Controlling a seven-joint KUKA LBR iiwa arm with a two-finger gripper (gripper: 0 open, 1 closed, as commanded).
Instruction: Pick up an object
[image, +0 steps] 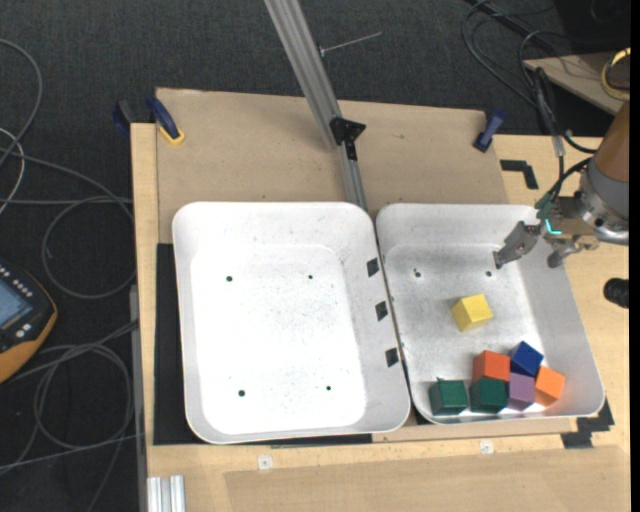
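Claw up high, picking a target.
My gripper (533, 248) hangs spread and empty at one o'clock of the lone yellow cube (472, 311), easier than the crowded corner cluster (497, 382).

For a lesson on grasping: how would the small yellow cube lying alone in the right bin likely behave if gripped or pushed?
The small yellow cube looks rigid with flat faces, so it would probably slide rather than roll. It seems light. Lying apart from the other blocks, it probably leaves the gripper room on either side.

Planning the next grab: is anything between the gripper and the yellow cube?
Nothing visible. The gripper hangs over the right bin, and bare floor lies between it and the yellow cube. The other cubes cluster beyond it.
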